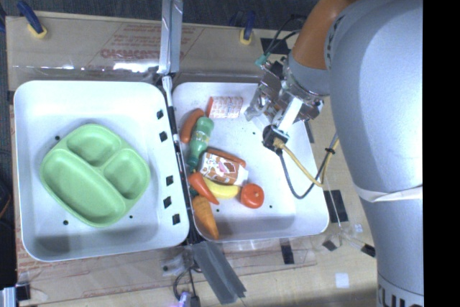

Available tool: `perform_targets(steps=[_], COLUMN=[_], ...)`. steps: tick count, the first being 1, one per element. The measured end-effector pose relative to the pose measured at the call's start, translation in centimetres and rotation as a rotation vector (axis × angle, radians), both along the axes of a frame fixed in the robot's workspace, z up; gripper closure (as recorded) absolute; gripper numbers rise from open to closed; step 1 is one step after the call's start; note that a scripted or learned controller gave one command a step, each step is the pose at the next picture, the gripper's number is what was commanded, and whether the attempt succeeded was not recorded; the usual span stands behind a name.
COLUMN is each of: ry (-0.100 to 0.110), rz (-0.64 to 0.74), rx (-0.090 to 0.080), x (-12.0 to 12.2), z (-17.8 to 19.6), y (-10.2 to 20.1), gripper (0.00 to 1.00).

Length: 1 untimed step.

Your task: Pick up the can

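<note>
Can: a small cylindrical can with a red-and-white label (225,107) is seen lying on its side at the far end of the right-hand shallow white bin (302,216) – nothing is stacked on it.

Gripper: the two-finger gripper (260,106) is hung over the same bin, just to the right of the can and very close to its end. Whether contact is made can't be told from this angle.

Gripper state: apart or together – honestly can't be told here. The can is not seen held.

Arm: the grey arm (374,83) with its orange band (316,29) is reached in from the right.

Clutter near the can: a green plastic bottle (200,139) and an orange carrot-shaped toy (189,125) are laid just below and left of it, against the bin's left wall.

Middle of the bin: a small carton with a red-and-white print (221,168) is rested above a yellow toy banana (224,191), with a round red tomato (251,195) just beside the banana.

Near corner: a second orange carrot (205,218) is found by the left wall.

Left bin: the other white bin (29,111) is taken up by a pale green divided plastic plate (93,172).
</note>
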<state>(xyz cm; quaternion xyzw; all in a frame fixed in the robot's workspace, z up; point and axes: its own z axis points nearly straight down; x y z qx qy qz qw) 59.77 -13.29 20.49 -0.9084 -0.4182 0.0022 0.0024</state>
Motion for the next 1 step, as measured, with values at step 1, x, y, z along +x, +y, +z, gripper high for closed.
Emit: perform_targets(steps=[1], ry=[0.003], rz=[-0.21], rx=[-0.002], x=[-1.65], z=[2.73], y=[6.06], gripper=[1.0])
